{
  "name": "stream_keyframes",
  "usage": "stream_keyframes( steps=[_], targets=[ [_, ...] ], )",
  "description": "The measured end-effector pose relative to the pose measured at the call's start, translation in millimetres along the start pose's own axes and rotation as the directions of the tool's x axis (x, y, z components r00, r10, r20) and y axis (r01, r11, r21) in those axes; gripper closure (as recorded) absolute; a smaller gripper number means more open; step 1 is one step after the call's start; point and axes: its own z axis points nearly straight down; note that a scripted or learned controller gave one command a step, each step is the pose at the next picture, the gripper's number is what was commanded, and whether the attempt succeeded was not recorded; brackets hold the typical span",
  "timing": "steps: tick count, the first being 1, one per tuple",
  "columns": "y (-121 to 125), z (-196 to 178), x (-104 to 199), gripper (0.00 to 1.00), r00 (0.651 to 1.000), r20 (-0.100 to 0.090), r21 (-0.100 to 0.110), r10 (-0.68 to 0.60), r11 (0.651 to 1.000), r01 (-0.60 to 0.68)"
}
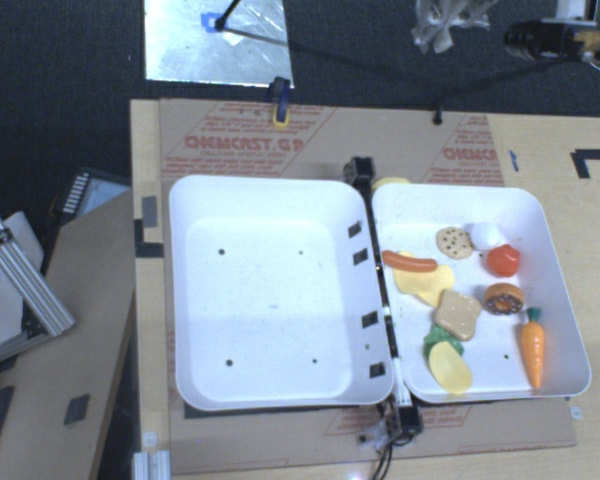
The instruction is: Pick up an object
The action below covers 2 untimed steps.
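The right bin (550, 230) holds several toy foods: a hot dog (410, 262), a cookie (454, 242), a white ball (486, 234), a red tomato (502, 260), a donut (503, 298), a carrot (532, 341), a slice of toast (458, 314), a yellow cheese piece (424, 282), a green piece (438, 335) and a yellow oval (450, 367). My gripper (442, 18) hangs high at the top of the camera view, beyond the bench's far edge and well away from the bin. Nothing shows in its grasp.
The left bin (195, 208) lies beside the right one, joined by a black clamp strip (378, 288). A yellow object (390, 182) peeks out behind the right bin's far rim. A shiny metal sheet (217, 26) lies at the back left.
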Motion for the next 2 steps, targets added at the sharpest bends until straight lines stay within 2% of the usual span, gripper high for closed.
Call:
stream_keyframes(
  steps=[1, 2],
  targets=[
    [0, 10, -59, 1.00, 1.000, 0.000, 0.000, 0.000, 1.000, 0.000],
    [0, 8, -95, 1.00, 1.000, 0.000, -0.002, -0.002, 1.000, 0.002]
  ],
)
